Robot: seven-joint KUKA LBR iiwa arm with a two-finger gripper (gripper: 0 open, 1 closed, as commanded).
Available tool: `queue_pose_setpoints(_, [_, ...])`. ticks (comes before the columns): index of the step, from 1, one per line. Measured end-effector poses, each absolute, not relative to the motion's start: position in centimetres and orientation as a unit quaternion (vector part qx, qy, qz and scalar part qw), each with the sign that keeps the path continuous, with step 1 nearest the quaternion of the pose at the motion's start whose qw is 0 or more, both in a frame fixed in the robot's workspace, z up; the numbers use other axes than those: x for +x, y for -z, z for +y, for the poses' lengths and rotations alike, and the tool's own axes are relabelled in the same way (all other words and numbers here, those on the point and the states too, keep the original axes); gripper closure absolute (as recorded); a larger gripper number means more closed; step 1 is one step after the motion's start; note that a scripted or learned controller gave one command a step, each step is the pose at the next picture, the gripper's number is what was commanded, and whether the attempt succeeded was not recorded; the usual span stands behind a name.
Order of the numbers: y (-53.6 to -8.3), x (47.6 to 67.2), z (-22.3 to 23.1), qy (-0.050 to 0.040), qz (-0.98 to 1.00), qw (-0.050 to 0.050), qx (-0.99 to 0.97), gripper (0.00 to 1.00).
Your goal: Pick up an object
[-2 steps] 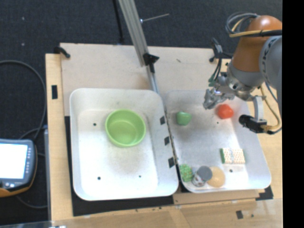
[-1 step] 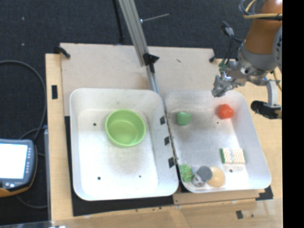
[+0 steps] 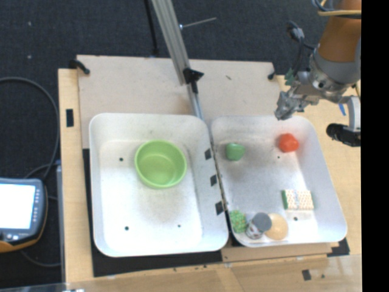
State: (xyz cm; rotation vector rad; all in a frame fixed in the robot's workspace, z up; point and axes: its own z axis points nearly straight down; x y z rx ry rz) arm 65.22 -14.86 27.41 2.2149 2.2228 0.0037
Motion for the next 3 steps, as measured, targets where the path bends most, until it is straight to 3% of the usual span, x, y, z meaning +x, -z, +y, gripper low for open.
queue_pose_setpoints(3, [-24.3,59.0,-0.6,0.0004,0.709,-0.001,0.705,1.00])
